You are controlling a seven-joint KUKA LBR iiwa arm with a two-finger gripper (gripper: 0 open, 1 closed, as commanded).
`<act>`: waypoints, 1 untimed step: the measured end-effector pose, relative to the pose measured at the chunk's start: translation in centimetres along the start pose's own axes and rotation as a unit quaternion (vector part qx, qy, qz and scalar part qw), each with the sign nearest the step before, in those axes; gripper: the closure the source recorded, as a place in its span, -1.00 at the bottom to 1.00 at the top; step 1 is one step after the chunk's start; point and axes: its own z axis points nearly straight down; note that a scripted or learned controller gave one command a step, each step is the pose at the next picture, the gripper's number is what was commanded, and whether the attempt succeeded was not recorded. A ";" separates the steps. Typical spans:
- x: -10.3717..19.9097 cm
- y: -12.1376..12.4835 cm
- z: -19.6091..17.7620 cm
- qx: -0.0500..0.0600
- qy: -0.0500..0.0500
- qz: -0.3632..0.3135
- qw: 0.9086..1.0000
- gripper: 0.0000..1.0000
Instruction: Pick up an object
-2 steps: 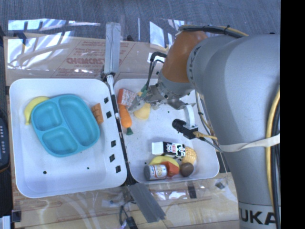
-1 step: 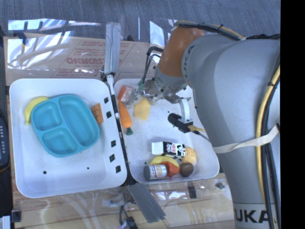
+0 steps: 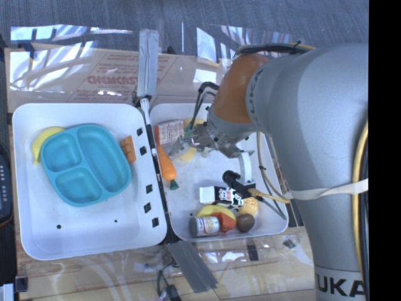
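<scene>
My gripper [image 3: 188,142] reaches into the upper left part of the right bin [image 3: 266,227], under the orange wrist band. Its tips hang over a yellow piece [image 3: 187,155] and beside a small printed packet [image 3: 168,132]. An orange carrot [image 3: 165,162] lies along the bin's left wall. Near the front of that bin lie a white block [image 3: 208,195], a black-and-white toy [image 3: 229,196], a can [image 3: 204,226], a red piece [image 3: 225,220], a yellow corn-like piece [image 3: 250,206] and a brown ball [image 3: 245,223].
The left bin [image 3: 37,231] holds a blue divided plate [image 3: 86,163], a yellow banana [image 3: 44,138] behind it and a small orange block [image 3: 128,149] at its right. The grey arm [image 3: 313,124] covers the right bin's right side.
</scene>
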 end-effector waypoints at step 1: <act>-1.8 5.0 -0.1 -0.001 0.000 -0.011 1.000 -1.00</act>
